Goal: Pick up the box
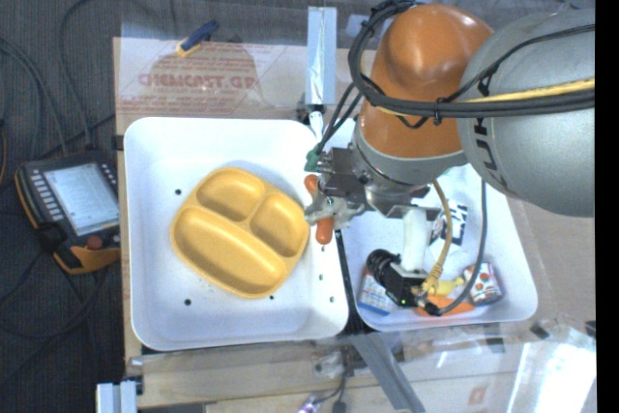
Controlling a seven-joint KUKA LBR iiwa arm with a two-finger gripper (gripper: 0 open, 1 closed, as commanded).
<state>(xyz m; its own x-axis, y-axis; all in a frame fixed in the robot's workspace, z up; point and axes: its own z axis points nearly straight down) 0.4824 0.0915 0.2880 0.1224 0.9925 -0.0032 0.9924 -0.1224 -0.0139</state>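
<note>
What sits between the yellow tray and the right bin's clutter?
Camera view: bare white floor of the left bin, then the two bins' adjoining rims, with an orange item over the seam. Yellow tray sits left.

A large, rounded arm link of smooth grey metal (537, 111) is seen, with a thin yellow line running along it. Next to it a glossy orange dome-shaped band (426, 77) is found, and several black cables (387, 63) are looped over and around this orange part. Below the orange band, a grey metal ring (406, 171) is seen. A small dark metal block with a green spot (334, 171) is attached at the wrist. A yellow cable (443, 251) hangs down from it.
</note>
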